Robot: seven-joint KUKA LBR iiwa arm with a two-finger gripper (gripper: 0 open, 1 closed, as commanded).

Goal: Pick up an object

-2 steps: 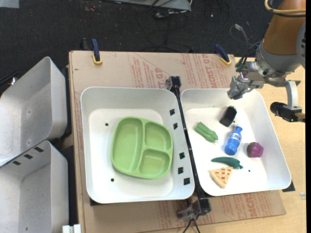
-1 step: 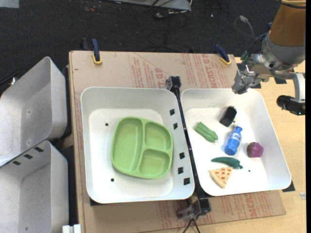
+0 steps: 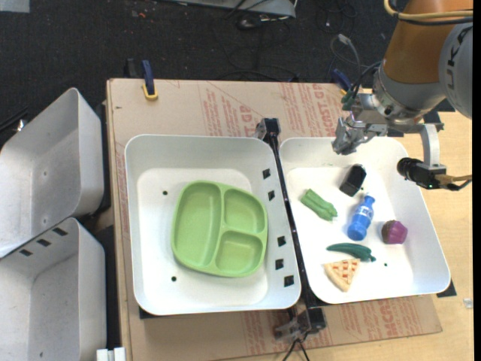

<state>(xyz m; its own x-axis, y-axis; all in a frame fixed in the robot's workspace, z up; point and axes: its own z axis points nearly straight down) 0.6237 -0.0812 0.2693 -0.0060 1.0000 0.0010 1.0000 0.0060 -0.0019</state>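
The right bin [image 3: 428, 277] holds several small things: a black block [image 3: 352, 179], a light green pod [image 3: 319, 204], a blue bottle [image 3: 361, 217], a purple ball-like piece [image 3: 394, 232], a dark green chili-shaped piece [image 3: 351, 252] and a pizza slice toy [image 3: 342, 274]. My gripper [image 3: 347, 140] hangs over the far edge of this bin, just behind and above the black block. I see nothing held in it.
The left bin [image 3: 143, 277] carries a green divided plate [image 3: 220, 229]. A black divider with clips runs between the two bins [image 3: 284, 216]. Two more white tubs [image 3: 45, 201] stand off the board at the left.
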